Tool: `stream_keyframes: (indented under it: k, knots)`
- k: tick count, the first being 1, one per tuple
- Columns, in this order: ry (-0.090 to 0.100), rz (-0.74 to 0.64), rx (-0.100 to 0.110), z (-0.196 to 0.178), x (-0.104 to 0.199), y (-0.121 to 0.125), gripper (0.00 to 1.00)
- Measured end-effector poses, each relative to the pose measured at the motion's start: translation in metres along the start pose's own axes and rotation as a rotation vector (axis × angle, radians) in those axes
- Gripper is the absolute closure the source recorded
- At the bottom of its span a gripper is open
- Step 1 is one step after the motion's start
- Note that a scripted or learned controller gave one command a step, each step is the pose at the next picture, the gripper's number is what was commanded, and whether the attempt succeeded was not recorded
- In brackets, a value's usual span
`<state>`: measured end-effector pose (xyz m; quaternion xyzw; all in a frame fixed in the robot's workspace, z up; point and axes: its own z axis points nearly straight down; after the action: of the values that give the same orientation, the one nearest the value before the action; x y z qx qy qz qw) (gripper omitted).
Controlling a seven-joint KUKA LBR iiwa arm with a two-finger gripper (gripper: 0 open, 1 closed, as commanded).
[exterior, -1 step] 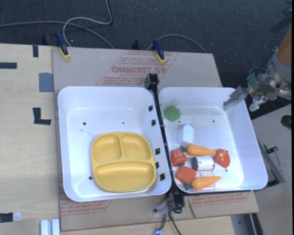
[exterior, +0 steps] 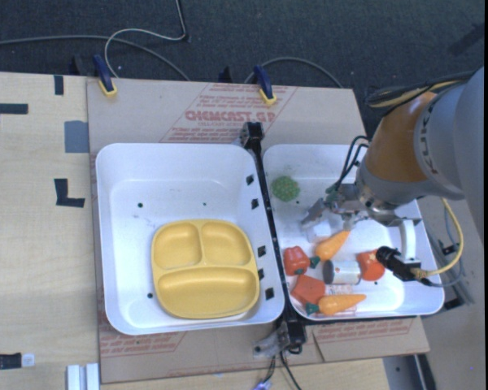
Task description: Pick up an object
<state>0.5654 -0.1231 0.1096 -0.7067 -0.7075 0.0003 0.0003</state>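
Two white bins sit side by side; the left bin carries a yellow divided plate, the right bin holds the clutter the task draws on. Taking the green ball as landmark: it lies alone toward the far end of the right bin, close to the wall shared by the bins. The gripper hangs just to the right of the ball and a little nearer me, low over the bin floor, its metal fingers looking spread, nothing seen between them. Just nearer than the gripper lies an orange carrot, tilted, with a small white piece beside it. Further from the ball, toward the near end, a red pepper, a red block, a second carrot, a white cylinder and a red tomato-like piece crowd together. Judgement: the approach step is in hand, no grasp made. The next move calls for settling on one target, probably the tilted carrot or the white piece, then descending and closing squarely on it. Hard to make out: the fingertips blur against the white floor, so their gap and height are uncertain; the arm's bulk hides the bin's right wall; the white piece's shape is unclear.
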Motion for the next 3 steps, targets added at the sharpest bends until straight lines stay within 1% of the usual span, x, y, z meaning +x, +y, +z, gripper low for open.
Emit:
stream_keyframes:
  k: [1,2,3]
  knots:
    - [-0.001,-0.001,-0.007,0.023,-0.005,-0.029,0.00]
    - [-0.003,0.000,-0.008,0.023,-0.020,-0.067,0.00]
    - [-0.004,0.000,-0.009,0.013,-0.021,-0.067,1.00]
